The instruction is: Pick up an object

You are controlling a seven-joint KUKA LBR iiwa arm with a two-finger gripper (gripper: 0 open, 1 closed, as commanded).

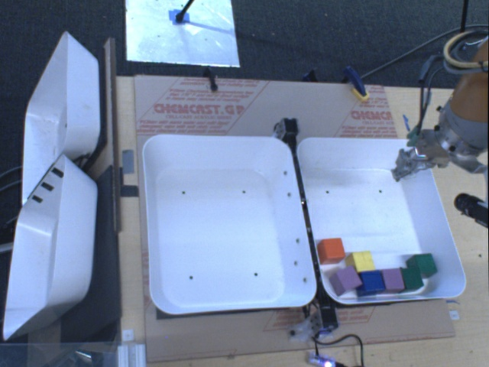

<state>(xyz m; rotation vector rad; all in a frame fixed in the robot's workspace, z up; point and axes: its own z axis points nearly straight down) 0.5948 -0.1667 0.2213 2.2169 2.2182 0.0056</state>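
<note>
Several small blocks lie along the near edge of the right bin (pixel 428 197): an orange one (pixel 331 249), a yellow one (pixel 361 261), a purple one (pixel 344 279), a blue one (pixel 372 281), a second purple one (pixel 393 279) and a green one (pixel 419 268). My gripper (pixel 403 164) hangs over the bin's far right corner, well away from the blocks. Nothing shows between its fingers.
The left bin (pixel 164 205) sits beside the right one on a brown board. Two spare white bins (pixel 57 182) lean at the far left. Cables and a blue clamp (pixel 354 81) lie beyond the board's far edge.
</note>
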